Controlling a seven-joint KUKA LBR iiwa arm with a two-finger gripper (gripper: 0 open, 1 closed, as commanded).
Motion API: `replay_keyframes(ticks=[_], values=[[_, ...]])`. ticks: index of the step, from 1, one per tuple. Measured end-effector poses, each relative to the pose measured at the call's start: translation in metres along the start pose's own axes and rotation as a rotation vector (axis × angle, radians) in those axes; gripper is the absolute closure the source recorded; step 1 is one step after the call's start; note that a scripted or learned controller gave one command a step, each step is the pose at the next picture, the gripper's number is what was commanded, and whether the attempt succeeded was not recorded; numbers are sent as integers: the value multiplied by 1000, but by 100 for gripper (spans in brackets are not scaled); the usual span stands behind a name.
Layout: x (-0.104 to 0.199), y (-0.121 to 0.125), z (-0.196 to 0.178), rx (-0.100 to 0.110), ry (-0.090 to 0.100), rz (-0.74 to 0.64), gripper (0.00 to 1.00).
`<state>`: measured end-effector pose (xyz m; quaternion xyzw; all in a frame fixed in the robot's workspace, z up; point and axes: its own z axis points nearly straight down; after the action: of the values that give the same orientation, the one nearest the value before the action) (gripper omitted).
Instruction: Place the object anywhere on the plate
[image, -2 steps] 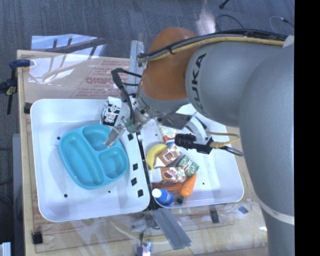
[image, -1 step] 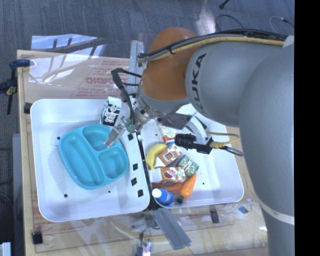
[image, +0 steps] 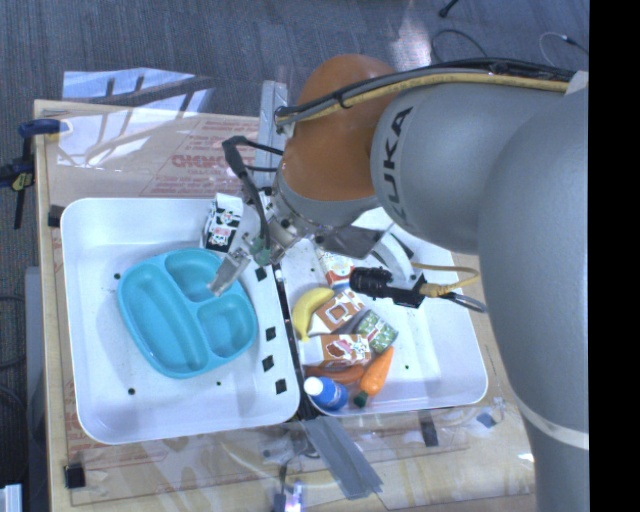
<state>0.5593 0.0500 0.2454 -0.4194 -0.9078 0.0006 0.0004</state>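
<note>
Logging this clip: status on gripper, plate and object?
Gripper over blue divided plate, left bin. No object seen in it. Banana, carrot, boxes piled in right bin.

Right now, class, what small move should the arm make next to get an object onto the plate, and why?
Probably swing right, toward the shallow white right-hand bin. The gripper hangs over the blue divided plastic plate, but nothing is clearly held in it, while the yellow banana and orange carrot lie in that bin.
</note>
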Motion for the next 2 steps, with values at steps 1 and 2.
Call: replay_keyframes(ticks=[1, 2], values=[[-10, -23, 55, 3, 1, 40, 0], [40, 34, 125, 4, 2, -44, 0]])
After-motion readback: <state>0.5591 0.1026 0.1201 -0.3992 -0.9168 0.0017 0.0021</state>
